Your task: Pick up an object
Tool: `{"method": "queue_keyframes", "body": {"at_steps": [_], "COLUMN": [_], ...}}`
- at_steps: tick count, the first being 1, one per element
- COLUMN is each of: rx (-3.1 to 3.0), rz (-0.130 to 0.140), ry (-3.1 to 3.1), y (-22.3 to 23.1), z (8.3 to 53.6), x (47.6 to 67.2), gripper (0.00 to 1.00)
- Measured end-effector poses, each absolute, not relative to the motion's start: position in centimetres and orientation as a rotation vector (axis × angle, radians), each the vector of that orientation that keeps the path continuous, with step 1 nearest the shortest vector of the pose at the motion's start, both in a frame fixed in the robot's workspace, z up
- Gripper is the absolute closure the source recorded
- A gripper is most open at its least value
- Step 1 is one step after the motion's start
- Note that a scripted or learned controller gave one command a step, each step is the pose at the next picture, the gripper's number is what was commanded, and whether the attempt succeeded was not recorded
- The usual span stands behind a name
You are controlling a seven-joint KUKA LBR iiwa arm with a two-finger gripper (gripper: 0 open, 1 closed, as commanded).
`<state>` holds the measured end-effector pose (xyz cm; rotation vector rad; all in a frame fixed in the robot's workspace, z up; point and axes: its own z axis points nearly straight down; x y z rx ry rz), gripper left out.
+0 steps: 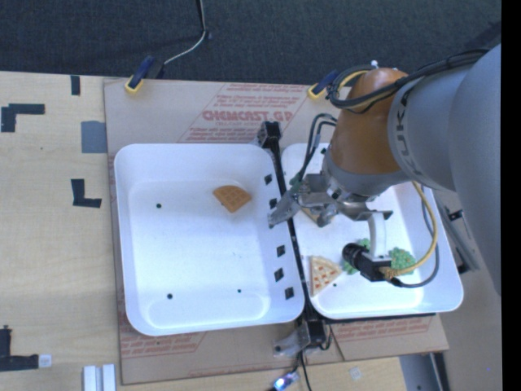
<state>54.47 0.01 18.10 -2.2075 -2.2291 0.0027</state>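
Starting at the grey metal two-finger gripper [312, 208]: hangs low over the right shallow white plastic bin [431, 292], close to the middle wall shared with the left shallow white plastic bin [187, 259]. Hard to tell how wide open or shut, and nothing seen held in it. Looks like the reaching-down step, with no pick made yet. Toward the front of the right bin, near the gripper but not touching it: a flat tan three-cornered waffle piece [323, 273] with little square dents, lying on the bin floor. A bit further right in the same bin: a small bumpy green lump [400, 259], maybe a toy vegetable. Well apart, alone in the left bin toward the back: a flat orange-brown waffle piece [232, 197]. Most likely pick: the three-cornered piece, being the closest. Next move, as a guess: shift toward the front of the bin, line up right over the piece, go down, then squeeze on its thin edges. Tricky, since flat and thin on a smooth, slippery floor, so easy to miss or push away. Under both bins: a brown cardboard sheet with red print [236, 112] on a pale wooden bench [49, 218].
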Motion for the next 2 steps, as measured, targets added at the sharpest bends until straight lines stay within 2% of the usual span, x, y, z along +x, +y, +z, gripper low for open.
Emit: {"method": "queue_keyframes", "body": {"at_steps": [1, 2], "rx": [-2.216, -2.216], "rz": [-0.004, 0.002], "ry": [-2.229, -2.223], "y": [3.28, 3.1], "z": [18.4, 19.35], "x": [60.58, 60.3], "gripper": [0.0, 1.0]}}
